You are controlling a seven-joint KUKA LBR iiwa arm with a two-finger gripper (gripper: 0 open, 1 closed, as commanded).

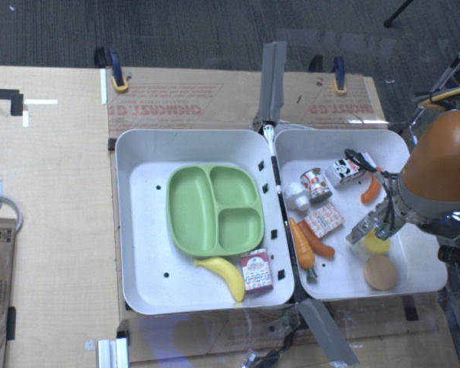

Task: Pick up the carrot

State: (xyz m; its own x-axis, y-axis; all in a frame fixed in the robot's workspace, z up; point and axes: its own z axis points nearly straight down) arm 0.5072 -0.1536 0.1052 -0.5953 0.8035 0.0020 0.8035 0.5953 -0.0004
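In the left bin (130, 228), a banana (224, 276) lies just beside a small red packet (256, 271) whose print is too small to read. The carrot (300, 245), orange and tapered with a green tip, lies in the right bin (345, 288) by its left wall. The gripper (366, 230) hangs over that bin, well right of the carrot. Mirrored red lettering marks the cardboard (215, 102) beyond.

Camera: single, fixed above bench (46, 167), angled down. Covers both bins (130, 228) at middle distance; arm (437, 167) enters from frame right.
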